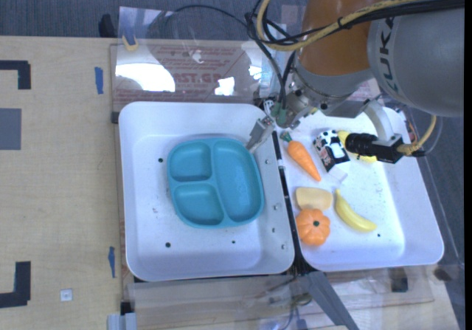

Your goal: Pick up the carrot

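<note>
The carrot [303,159] lies in the right bin [413,240], close to that bin's left wall and toward its far edge, flat on the floor with nothing on top of it. Its long axis runs on a diagonal: the thick top end points toward the bin's far left corner and the narrow tip points toward the near right, at the yellow wedge [313,198] just beyond it. An orange pumpkin [313,227] and a banana [354,213] sit nearer the front edge, and a black-and-white toy [331,150] lies just to the carrot's right, so the freest approach looks to be from above, across the short axis. The claw [269,126] hangs over the divide between the two bins, near the far edge, just beside the carrot's thick end but apart from it; it pinches nothing, and whether it is spread or pressed together I cannot tell. The blue divided plate [216,182] rests in the middle of the left bin [140,173], well apart from the carrot and probably irrelevant to this grasp.
</note>
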`<state>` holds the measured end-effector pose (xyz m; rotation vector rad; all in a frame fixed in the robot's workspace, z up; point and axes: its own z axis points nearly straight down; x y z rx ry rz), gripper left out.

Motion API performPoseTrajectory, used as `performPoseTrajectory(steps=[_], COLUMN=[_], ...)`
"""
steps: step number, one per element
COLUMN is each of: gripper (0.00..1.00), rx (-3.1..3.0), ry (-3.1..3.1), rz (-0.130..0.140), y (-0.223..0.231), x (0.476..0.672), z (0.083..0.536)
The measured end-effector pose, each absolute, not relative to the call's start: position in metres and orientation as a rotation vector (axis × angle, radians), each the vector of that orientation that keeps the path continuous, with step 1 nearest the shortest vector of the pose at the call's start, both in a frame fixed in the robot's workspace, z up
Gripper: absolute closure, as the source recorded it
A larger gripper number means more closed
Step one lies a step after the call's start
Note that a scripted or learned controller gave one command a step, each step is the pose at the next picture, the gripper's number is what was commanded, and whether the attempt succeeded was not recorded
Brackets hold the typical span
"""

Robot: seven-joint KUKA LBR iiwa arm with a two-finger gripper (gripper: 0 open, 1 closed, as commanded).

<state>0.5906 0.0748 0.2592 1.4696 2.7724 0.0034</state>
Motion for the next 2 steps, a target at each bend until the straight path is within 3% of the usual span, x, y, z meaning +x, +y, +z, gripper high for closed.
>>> performPoseTrajectory(steps=[1, 2], gripper=[0.00, 1.00], rx=[1.428, 1.420], ry=[2.804, 2.797], rz=[-0.008, 0.004], y=[0.018, 0.020], x=[0.604, 0.607], z=[0.182, 0.196])
